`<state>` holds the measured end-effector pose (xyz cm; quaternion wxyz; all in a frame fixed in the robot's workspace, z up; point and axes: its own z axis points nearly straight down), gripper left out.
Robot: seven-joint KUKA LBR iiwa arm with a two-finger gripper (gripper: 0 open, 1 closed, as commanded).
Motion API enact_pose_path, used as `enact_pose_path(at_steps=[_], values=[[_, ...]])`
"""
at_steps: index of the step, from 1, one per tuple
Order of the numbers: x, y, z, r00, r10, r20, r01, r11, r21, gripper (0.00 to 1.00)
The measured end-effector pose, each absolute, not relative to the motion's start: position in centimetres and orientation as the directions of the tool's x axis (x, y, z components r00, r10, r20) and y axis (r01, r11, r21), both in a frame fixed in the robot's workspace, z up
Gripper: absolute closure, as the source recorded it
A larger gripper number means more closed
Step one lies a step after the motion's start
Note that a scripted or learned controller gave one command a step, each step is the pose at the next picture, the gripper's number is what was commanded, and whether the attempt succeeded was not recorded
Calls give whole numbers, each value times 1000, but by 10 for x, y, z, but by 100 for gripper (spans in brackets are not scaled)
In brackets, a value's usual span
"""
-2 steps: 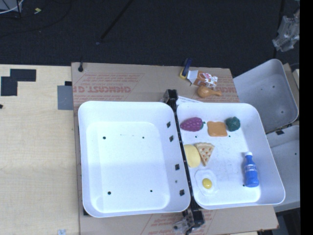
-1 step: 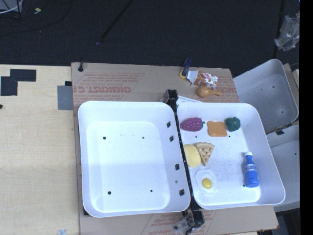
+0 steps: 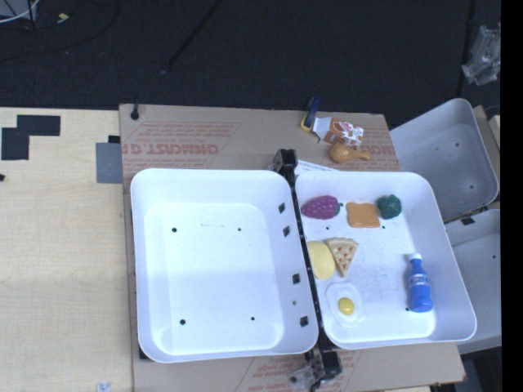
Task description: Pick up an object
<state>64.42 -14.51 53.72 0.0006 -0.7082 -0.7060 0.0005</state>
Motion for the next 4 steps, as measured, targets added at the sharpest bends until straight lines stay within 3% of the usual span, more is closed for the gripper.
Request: enact_pose_path(at_steps=[2, 3, 4], values=[[640, -147, 537, 4, 1000, 1, 1000, -4, -3, 100], [619, -159, 538, 2, 1000, 1, 1000, -2, -4, 100], [618, -159, 537, 1, 1000, 2, 1000, -1, -4, 100]])
